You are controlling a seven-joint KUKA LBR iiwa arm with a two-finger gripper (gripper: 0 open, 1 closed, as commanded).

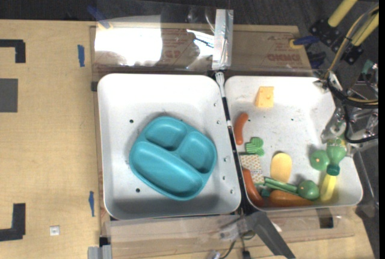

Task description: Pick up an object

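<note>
Hand [338, 126] sits at the right bin's [289, 90] right wall, partly off-frame; can't tell its state. Nothing visibly held. Toy food clusters in that bin's near half: yellow piece [281, 164], green stalk [293, 186], orange sausage [240, 127], cheese cube [264, 96] farther back. Nearest is the yellow-green corn-like piece [329, 174], just below the hand, long axis roughly near-far. Teal divided plate [174, 157] fills the left bin [117, 108].

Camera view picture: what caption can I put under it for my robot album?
Teal divided plate in the left bin; toy foods piled in the right bin.
</note>
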